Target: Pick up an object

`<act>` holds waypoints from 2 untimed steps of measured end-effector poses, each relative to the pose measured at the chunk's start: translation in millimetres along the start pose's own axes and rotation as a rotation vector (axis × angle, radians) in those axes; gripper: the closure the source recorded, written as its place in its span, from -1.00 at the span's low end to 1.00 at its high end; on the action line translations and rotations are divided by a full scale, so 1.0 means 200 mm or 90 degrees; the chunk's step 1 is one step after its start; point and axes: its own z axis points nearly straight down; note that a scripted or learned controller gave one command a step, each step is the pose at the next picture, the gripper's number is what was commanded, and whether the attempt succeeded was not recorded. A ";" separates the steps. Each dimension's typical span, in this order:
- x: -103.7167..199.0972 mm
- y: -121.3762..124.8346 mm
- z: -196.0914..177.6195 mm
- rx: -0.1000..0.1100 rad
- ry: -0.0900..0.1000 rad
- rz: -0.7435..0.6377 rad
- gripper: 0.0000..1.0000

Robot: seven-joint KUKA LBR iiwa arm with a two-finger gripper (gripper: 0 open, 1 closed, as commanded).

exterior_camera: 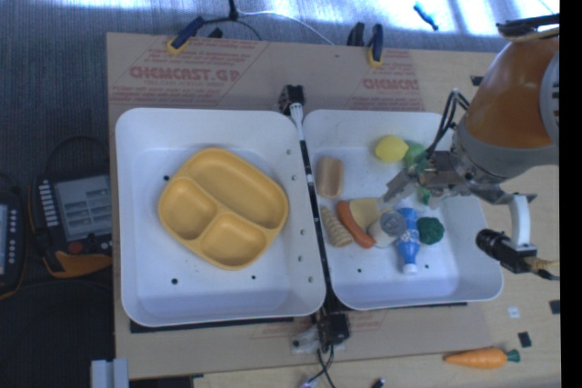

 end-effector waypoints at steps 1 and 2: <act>-0.12 0.06 0.58 -0.001 0.000 0.000 -1.00; 0.07 -0.02 0.61 -0.021 -0.012 0.004 -1.00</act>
